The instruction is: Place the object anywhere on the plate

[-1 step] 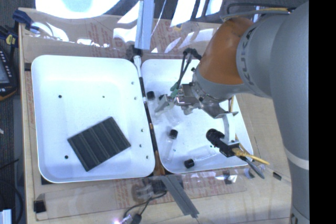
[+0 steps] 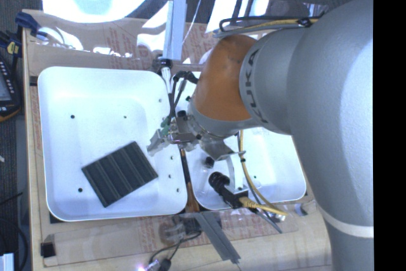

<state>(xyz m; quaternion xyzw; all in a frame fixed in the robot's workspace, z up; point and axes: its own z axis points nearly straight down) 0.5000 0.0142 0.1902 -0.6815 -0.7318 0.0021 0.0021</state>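
Hanging over the bins' divide, gripper [image 2: 166,136] grasp unclear, dark ridged plate [image 2: 120,173] in left bin [image 2: 63,92].

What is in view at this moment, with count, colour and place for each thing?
bins: two, white, side by side on the bench; the right one is largely covered by the arm.
ridged plate: one, dark grey, lying flat in the left bin's lower part.
bench: one, light wood, under both bins.
arm: one, grey with an orange band, reaching in from the right over the divide between the bins.
gripper: one, at the left bin's right edge; nothing visibly held.
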